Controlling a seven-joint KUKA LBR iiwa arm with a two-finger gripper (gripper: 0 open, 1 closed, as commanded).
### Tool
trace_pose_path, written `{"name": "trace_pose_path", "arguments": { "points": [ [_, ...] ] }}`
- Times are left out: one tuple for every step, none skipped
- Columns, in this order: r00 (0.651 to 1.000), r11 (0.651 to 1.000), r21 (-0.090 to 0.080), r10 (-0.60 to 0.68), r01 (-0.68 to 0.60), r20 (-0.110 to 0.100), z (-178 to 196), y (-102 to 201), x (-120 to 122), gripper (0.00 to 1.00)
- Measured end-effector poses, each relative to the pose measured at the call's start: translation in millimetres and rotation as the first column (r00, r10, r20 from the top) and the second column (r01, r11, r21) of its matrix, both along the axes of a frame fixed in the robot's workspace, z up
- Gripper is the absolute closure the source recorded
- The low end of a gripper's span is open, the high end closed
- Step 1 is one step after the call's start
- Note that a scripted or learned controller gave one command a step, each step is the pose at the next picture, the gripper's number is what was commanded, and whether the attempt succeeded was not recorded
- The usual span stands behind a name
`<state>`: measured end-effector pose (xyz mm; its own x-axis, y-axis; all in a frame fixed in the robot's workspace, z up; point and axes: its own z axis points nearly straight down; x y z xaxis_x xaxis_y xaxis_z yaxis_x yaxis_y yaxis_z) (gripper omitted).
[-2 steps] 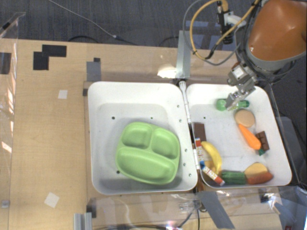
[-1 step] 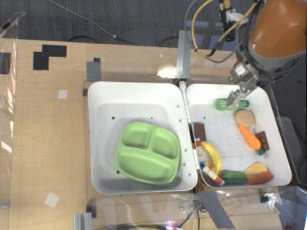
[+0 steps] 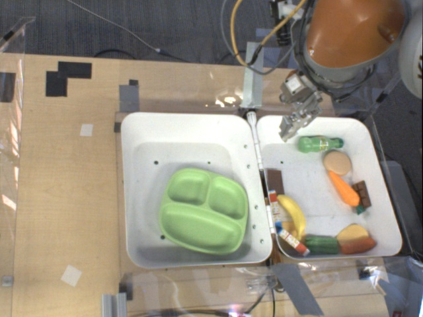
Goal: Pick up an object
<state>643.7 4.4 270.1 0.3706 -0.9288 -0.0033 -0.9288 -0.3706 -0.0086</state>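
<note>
Camera view: fixed above, slanted down on two white bins set side by side on a wooden bench.
Left bin (image 3: 139, 177): holds a green divided plate (image 3: 203, 210), lying flat near the middle, tilted a little askew; well apart from the arm.
Right bin (image 3: 377, 170): holds the small graspable items, spread along the walls, with the bare floor in the middle.
Gripper (image 3: 289, 129): hanging over the right bin's far left corner, just beside the green bottle; nothing seen between the fingertips; open or closed cannot be told, the tips too small and blurred.
Green bottle (image 3: 319, 143): lying on its side near the far wall, nearest thing to the claw, hence the likeliest target.
Other candidates: tan round piece (image 3: 337, 162) touching the carrot (image 3: 344, 188); brown block (image 3: 361, 195); banana (image 3: 293, 216) against the dividing wall; dark green vegetable (image 3: 321, 244) and bread-like piece (image 3: 355, 238) along the near wall.
Stage, judged: approach only, pick not yet made.
Next move, judged: shift toward the bottle, descend, close across its narrow width.
Risk, judged: round bottle rolling away; corner walls crowding the fingers.
</note>
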Motion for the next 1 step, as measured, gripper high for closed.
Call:
{"name": "trace_pose_path", "arguments": {
  "points": [
    [1.000,1.000,0.003,-0.006,0.006,0.006,12.7,-1.3,1.6,1.00]
  ]
}}
